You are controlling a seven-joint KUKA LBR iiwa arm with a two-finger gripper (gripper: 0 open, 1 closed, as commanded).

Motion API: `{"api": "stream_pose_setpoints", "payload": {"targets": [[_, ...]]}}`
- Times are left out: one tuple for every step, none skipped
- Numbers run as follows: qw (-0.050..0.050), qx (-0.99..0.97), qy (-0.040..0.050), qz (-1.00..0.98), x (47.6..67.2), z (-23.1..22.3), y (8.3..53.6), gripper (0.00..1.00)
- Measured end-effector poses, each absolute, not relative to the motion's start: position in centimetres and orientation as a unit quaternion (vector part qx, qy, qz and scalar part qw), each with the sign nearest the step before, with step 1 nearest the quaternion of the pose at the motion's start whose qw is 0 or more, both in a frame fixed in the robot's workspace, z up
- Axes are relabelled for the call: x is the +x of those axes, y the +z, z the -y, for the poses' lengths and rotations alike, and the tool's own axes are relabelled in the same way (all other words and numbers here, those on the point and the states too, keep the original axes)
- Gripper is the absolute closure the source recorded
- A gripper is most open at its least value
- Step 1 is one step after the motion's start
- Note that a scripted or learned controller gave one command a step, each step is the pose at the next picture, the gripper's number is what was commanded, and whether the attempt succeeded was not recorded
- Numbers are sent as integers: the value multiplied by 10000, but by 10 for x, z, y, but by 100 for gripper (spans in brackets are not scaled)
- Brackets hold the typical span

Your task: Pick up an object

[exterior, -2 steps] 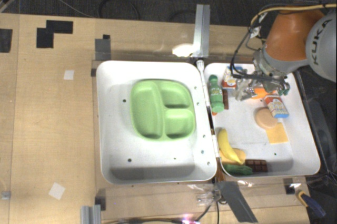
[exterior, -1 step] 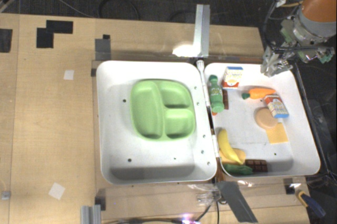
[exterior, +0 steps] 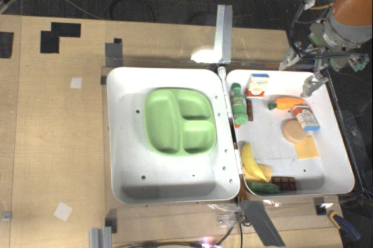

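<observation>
No legible txt or nos. on any item.

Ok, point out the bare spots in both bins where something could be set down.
Left bin: bare floor rings the green divided plate, widest along the near edge. Right bin: open patch mid-floor between the banana and the cheese slice. Crowded along the divider by the green bottle, and around the carrot.

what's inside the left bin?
The left bin holds one green divided tray, lying flat near its middle with its compartments facing up. Whatever is under the tray is covered. All the toy food sits in the right bin.
</observation>
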State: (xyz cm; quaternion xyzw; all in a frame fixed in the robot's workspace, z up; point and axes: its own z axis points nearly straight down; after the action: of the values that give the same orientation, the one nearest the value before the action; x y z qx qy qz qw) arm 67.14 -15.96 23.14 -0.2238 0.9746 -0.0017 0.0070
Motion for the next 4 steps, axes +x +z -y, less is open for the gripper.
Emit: {"api": "stream_pose_setpoints", "payload": {"targets": [[93,-2640,-42,-9645,639,190,103,0],[128,-2351,-64,-9719,656,165,99,0],[157,-1890,-61,-9818,632,162,99,0],[127,-1603,-49,-9870,549,175,97,0]]}}
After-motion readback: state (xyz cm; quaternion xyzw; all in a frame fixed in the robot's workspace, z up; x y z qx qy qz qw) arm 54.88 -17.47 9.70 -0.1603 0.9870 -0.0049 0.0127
